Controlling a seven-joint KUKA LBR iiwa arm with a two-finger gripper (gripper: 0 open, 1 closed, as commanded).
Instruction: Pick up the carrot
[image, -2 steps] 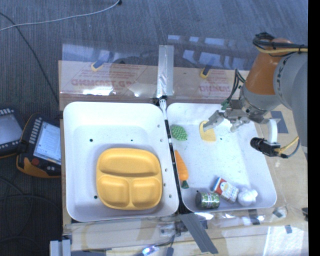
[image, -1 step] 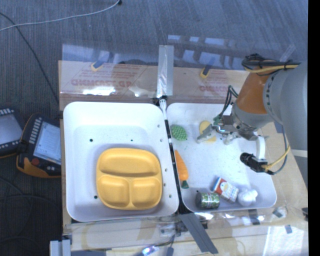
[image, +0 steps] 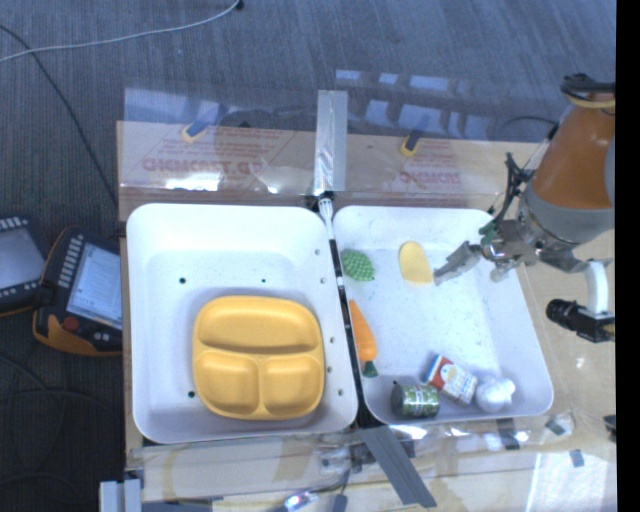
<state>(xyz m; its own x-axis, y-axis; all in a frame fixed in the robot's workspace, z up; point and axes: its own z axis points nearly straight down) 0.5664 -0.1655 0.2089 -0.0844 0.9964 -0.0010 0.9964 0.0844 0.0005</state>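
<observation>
One view: the fixed camera above the desk, looking down on both bins.
Carrot (image: 362, 332): lies in the right bin (image: 520, 330), tight against its left wall, beside the divider between the bins.
Long axis: runs roughly 12 to 6 o'clock, leaning slightly toward 5; green end at the bottom.
Pincer (image: 458, 262): hangs over the right bin's upper right part, reaching in from 3 o'clock; its tips sit just beside the yellow lemon-like piece (image: 415, 261).
Pincer state: I cannot tell whether it is apart or together; nothing shows between its tips.
Key relation: the carrot lies toward 8 o'clock from the pincer, well apart, with bare bin floor between.
Judgement: the wall at the carrot's left likely leaves little room for a tip on that side.
Neighbours: green ball (image: 357, 265) at the carrot's 12 o'clock; can (image: 414, 401) at its 5 o'clock.
Left bin (image: 160, 250): holds a yellow divided tray (image: 259, 355).
</observation>
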